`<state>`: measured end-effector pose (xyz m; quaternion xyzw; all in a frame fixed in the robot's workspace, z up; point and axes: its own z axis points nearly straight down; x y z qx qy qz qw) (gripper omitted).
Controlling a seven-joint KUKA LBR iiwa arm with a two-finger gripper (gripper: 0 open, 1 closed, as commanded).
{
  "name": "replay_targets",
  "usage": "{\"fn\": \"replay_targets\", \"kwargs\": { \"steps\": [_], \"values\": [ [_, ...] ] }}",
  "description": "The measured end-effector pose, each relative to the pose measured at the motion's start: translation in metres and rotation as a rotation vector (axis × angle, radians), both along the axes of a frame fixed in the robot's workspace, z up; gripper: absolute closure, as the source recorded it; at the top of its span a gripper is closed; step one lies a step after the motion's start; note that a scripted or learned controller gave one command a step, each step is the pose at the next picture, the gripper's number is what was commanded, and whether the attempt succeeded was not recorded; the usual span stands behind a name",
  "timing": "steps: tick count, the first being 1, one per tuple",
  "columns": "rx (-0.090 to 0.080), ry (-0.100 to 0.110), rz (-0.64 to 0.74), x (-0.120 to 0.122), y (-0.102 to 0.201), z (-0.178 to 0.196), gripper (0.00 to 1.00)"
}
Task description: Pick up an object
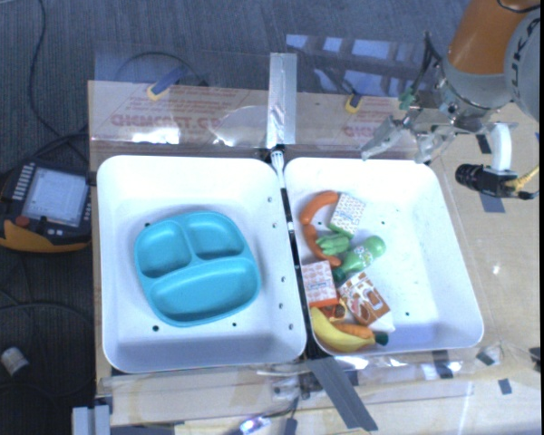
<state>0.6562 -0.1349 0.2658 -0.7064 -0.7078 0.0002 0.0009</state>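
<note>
As the gripper [401,143] hangs spread wide and holding nothing above the right bin's [435,243] far rim, toy food [344,270] piled along its left side, blue plate [197,265] in left bin [118,243]

No text is legible. Red printed lettering runs along the cardboard sheet [145,118] behind the left bin [109,270], mirrored or inverted and too blurred to read. Small packets [347,213] in the right bin [435,270] carry print too small to read.

High slanted view over both bins [109,270]
</note>
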Motion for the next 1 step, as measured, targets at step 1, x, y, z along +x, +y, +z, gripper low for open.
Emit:
{"fn": "replay_targets", "kwargs": {
  "steps": [1],
  "values": [
    [-0.001, 0.001, 0.155, -0.0756, -0.0088, -0.0807, 0.0]
  ]
}}
